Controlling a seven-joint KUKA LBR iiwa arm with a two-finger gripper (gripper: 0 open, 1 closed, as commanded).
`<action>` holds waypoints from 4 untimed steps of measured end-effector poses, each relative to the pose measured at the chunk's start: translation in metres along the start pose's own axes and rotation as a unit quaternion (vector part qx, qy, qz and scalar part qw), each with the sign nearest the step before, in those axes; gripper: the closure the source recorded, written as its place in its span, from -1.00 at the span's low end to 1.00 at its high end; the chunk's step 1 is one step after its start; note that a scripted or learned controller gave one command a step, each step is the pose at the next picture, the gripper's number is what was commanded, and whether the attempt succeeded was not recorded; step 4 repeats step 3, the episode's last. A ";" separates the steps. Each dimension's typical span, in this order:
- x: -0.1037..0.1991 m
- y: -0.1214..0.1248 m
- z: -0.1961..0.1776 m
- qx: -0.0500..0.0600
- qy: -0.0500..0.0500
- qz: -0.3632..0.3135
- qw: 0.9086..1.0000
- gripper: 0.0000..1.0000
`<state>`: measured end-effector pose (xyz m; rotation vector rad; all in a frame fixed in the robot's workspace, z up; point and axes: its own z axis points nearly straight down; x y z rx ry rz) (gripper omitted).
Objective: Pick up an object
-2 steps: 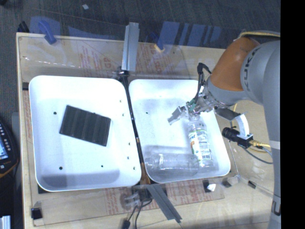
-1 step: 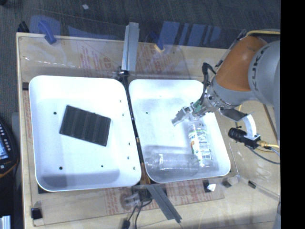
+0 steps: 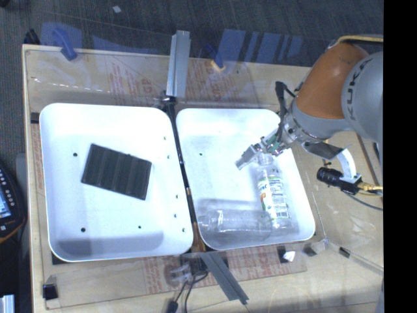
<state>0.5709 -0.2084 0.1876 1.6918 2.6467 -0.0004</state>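
Nearest the camera, a clear plastic cup lies on its side along the 6 o'clock wall of the right bin. Touching its right end, a clear plastic bottle with a printed label lies lengthwise, cap toward 12 o'clock. Directly over that cap end sits the gripper, reaching in from 3 o'clock on the grey arm with its orange band; whether the jaws are apart or together cannot be told. At 9 o'clock, the left bin contains a dark ribbed rectangular pad, lying flat and slightly skewed.
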 end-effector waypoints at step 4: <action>0.019 -0.049 0.029 0.000 0.000 -0.008 1.000 -1.00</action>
